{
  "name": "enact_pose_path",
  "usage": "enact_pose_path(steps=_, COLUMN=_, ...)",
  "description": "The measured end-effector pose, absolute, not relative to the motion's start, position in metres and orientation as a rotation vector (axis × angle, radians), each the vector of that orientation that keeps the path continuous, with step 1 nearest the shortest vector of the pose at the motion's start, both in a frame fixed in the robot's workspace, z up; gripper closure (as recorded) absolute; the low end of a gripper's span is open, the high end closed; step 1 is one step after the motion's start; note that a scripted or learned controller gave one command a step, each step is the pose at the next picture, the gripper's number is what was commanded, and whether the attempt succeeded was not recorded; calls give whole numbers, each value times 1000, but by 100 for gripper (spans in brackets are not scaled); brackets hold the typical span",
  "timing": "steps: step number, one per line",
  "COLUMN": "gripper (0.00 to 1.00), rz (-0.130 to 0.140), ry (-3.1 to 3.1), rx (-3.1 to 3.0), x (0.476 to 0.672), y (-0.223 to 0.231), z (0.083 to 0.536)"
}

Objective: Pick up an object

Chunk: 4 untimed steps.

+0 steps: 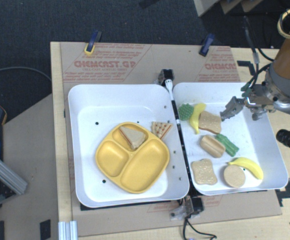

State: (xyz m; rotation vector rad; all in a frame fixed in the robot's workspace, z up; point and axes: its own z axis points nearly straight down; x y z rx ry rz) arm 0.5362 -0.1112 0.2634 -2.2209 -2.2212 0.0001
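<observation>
Gripper (239, 108): hovers over the right bin's (265, 134) back half, fingers apart, holding nothing.
Nearest target: toast slice (210, 122), just beside its left fingertip.
Risk 1: toast lies on the banana (197, 116); a descent could snag both.
Risk 2: flat toast may slip out.

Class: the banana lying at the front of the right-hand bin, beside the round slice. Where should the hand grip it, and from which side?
Grip the banana across its narrow middle, coming straight down. It lies flat, and its curved outer edge faces open bin floor, though the round slice crowds its inner side.
</observation>
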Motion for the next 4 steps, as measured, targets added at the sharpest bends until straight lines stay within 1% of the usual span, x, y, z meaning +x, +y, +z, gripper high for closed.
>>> enact_pose_path(steps=1, gripper=100, rz=-2, ry=-2224, rx=-2222, x=537, y=-111, z=274)
enact_pose_path(steps=2, gripper=100, rz=15, ry=-2210, rx=-2212, x=505, y=-99, z=126)
enact_pose_path(steps=3, gripper=100, rz=-8, ry=-2224, rx=-2228, x=481, y=-95, z=86)
enact_pose_path(steps=4, gripper=100, rz=-6, ry=-2225, rx=-2231, x=482, y=-95, z=88)
